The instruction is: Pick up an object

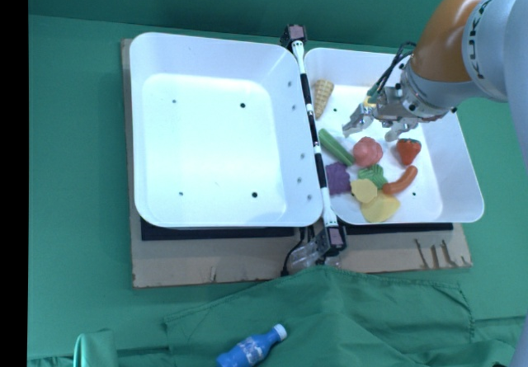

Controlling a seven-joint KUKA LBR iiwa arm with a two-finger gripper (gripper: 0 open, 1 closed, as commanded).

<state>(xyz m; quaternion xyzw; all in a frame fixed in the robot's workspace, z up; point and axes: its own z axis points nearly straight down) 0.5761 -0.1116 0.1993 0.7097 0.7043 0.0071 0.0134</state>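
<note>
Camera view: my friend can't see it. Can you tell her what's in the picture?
A grey robot arm's gripper hangs over the right white bin, above toy food: a strawberry, a green cucumber and an ice-cream cone. The left bin sits beside it.

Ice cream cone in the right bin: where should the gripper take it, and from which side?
Probably from straight above, jaws across the wide upper end of the ice cream cone. It lies flat, apart from the other toys, tapering toward its lower tip. The bin divider sits close on its left, so keep the fingers clear there.
</note>
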